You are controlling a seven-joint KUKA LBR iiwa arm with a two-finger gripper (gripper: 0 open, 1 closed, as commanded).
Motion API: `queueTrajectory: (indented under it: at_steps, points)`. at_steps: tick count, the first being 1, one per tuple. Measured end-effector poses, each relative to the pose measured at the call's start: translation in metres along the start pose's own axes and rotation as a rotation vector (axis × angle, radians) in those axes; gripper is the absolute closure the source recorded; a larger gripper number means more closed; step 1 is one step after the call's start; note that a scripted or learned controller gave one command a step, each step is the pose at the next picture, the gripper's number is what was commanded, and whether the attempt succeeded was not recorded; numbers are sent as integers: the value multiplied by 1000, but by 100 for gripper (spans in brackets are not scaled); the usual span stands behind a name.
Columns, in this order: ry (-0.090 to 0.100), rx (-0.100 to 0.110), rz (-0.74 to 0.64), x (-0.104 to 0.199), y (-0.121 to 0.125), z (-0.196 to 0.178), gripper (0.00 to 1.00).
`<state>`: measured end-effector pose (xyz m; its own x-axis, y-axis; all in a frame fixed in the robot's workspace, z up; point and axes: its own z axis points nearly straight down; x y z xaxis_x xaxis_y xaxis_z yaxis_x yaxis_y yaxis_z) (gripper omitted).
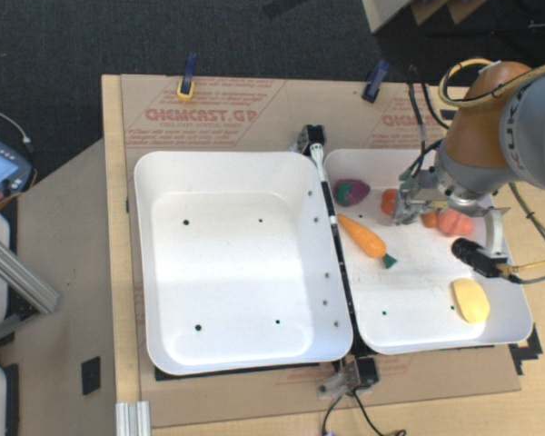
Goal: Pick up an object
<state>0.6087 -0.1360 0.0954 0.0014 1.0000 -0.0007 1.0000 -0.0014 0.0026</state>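
Note:
The right bin holds several toy foods. An orange carrot with a green tip lies by its left wall. A purple and green piece sits at the back left. A small red-orange piece lies just left of my gripper, and a pink-red piece lies just to its right. A yellow lemon-like piece rests at the front right. My gripper is low over the back of this bin, between the two red pieces. The wrist hides what is directly under it.
The left bin stands beside the right one, with a black divider strip between them. A black part with a yellow cable hangs off the arm above the lemon-like piece. Clamps hold the cardboard base at the back.

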Motion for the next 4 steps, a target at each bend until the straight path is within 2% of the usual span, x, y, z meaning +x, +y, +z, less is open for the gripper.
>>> queueTrajectory:
  at_steps: [1, 2, 3, 4]
  points:
    - [2, 8, 5, -47, -93, -44, 100]
    - [0, -3, -4, -8, -121, -117, 100]
    - [0, -1, -5, 48, -127, -142, 100]
    - [1, -3, -7, 118, -128, -197, 100]
